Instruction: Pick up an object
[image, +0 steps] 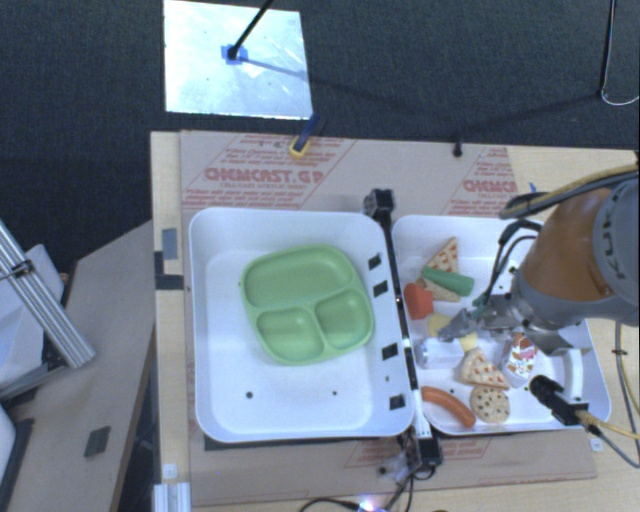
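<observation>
Claw (462, 327): low in right bin, spread or pinched—cannot tell; pizza slice (482, 369) just below-right; advise descending squarely, then closing.

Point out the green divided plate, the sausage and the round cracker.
green divided plate (300, 300), camera view, on its large upper compartment.
sausage (449, 406), camera view, mid-length.
round cracker (490, 404), camera view, centre of its face.
</observation>
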